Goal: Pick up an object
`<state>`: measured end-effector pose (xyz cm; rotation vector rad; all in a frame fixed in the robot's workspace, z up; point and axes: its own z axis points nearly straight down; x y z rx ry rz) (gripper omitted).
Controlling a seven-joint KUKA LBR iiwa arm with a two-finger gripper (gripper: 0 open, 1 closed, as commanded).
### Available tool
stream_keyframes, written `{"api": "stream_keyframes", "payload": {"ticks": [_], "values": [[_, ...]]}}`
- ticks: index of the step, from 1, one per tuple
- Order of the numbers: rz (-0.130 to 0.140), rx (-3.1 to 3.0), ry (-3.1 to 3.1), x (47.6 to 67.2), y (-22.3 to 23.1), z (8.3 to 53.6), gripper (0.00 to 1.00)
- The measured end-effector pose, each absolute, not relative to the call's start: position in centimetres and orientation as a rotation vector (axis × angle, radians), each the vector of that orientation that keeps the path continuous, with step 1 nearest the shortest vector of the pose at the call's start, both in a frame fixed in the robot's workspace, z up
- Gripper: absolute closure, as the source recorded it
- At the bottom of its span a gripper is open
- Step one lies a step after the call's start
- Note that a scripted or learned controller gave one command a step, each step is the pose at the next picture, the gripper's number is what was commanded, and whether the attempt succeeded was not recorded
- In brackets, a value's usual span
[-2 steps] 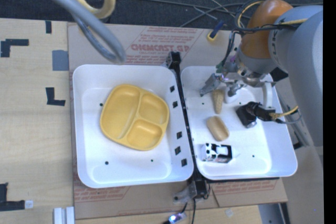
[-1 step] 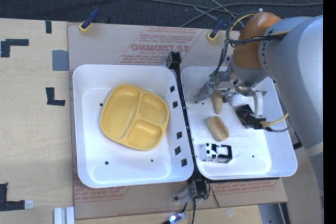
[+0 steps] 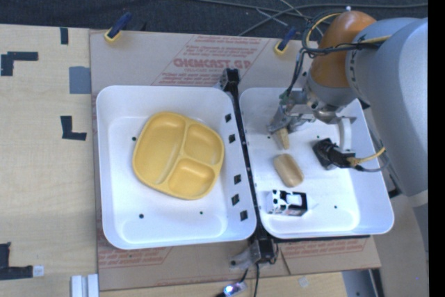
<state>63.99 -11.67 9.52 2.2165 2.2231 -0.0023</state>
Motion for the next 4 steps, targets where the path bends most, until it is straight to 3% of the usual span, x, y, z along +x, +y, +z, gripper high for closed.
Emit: {"api": "stream_keyframes", "payload": {"ticks": [1,3,4], "values": [[0.003,2.217,2.222,65.1,-11.4,15.0,1.00],[0.004,2.217,2.220,64.5,-10.4,26.8,1.00],[-0.001,2.216,2.229,63.6,-4.6,25.9,1.00]]}}
